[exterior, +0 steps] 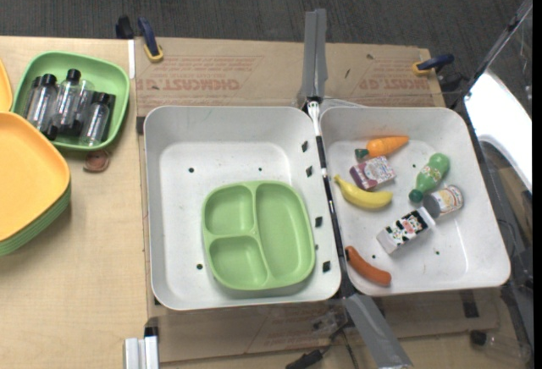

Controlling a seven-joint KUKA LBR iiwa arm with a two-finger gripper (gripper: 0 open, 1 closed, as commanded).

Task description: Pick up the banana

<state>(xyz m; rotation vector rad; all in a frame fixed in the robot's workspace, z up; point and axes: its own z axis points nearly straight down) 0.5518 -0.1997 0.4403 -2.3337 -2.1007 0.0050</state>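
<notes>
In the right-hand white bin, near its left wall, lies the banana. It is yellow and curved, its stem end pointing up-left towards the divider between the bins. Just above it, touching or nearly so, sits a small purple juice carton, and above that an orange carrot lies on its side. To the banana's right stands a green bottle, tilted, with what may be a small jar or can just below it; the label is too blurred to read. A black-and-white milk carton lies aslant beside that, and a reddish sausage rests near the bin's front-left corner, well apart from the banana.

The left white bin holds a green divided tray with three compartments. On the bench to the left, a green dish carries several dark-capped clear bottles, and a stack of orange plates sits by the edge of the view.

Whether the gripper is spread or pressed together cannot be told here.
</notes>
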